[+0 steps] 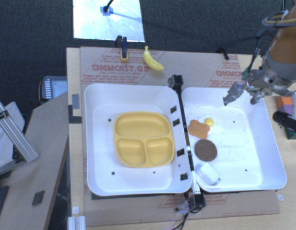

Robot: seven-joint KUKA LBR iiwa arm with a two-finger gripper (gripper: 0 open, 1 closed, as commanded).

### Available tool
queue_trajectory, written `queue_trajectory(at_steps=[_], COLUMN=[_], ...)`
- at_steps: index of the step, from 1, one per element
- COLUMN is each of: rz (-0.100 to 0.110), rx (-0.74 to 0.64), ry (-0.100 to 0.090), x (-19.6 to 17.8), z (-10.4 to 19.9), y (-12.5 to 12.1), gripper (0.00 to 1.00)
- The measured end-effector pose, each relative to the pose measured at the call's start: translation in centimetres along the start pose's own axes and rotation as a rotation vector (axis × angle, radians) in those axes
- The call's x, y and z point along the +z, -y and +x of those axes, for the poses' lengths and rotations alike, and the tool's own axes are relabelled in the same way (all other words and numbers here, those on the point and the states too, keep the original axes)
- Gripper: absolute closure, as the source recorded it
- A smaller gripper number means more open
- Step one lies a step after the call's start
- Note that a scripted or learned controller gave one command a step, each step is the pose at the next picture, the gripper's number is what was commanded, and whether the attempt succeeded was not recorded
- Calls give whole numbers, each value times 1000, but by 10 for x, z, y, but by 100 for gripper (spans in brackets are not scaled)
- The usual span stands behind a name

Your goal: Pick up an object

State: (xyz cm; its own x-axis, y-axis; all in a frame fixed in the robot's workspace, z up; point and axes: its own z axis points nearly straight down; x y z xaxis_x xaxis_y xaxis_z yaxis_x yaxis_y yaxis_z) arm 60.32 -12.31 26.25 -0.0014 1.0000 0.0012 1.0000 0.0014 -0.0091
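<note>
In the right bin (263,143) lie an orange slab (198,129), a fried egg with a yellow yolk (209,123), a round brown patty (205,150) and a white piece (208,173), all near the bin's left side. My gripper (243,94) hangs over the bin's far right part, well apart from these objects. Its fingers stand open with nothing between them.
The left bin (97,143) holds a yellow divided tray (143,139). A yellow banana (152,60) and a yellow-blue clamp (124,48) lie on the cardboard behind the bins. Black clips run along the divider (182,128). Coloured items sit off the bench at right (286,110).
</note>
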Motion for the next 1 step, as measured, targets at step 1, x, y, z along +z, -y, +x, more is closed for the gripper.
queue_trajectory(at_steps=[1], rz=[-11], rx=[-2], ry=[1], x=[-6], z=[0], y=[-2], gripper=[0])
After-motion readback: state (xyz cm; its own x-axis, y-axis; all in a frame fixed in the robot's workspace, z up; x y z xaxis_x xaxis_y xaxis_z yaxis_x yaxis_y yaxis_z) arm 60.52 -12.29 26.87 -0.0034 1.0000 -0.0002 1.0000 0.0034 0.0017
